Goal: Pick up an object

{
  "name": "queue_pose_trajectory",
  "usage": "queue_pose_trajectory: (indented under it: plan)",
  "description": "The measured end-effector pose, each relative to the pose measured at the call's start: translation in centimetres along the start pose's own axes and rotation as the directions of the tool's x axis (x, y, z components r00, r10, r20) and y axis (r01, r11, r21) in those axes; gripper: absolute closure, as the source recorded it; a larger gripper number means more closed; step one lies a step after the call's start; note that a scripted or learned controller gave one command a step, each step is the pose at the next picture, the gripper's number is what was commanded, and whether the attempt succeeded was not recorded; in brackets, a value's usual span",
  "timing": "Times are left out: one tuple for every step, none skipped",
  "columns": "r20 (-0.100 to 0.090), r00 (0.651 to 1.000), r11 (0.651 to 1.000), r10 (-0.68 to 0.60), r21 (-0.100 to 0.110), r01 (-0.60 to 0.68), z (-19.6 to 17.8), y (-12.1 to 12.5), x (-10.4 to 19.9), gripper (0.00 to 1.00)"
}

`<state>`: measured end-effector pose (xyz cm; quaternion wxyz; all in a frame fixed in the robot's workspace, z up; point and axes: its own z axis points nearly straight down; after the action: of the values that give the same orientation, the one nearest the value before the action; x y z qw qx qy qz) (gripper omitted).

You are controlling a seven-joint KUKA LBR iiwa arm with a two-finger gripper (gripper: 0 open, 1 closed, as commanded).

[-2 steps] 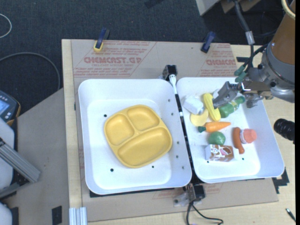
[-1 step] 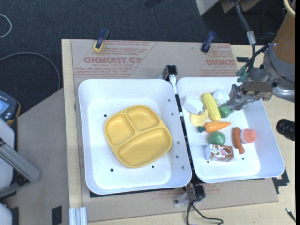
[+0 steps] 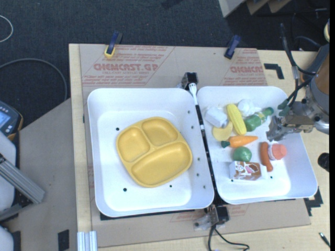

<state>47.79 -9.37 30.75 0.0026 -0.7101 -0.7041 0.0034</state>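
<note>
A single fixed camera is looking down at a slant from above the brown cardboard-covered bench (image 3: 157,61); it is sitting far enough back to be taking in both shallow white plastic bins, the left one (image 3: 99,140) and the right one (image 3: 298,177), side by side across the middle of the frame. The far edge of the bench is lying toward the top, with dark carpet beyond it; the grey robot arm (image 3: 319,82) is entering at the right edge.
</note>
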Motion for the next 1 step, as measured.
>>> queue_pose_trajectory:
  plan:
    - [-0.003, 1.000, 1.000, -0.004, 0.004, 0.004, 13.04, 0.02, -3.20, 1.00]
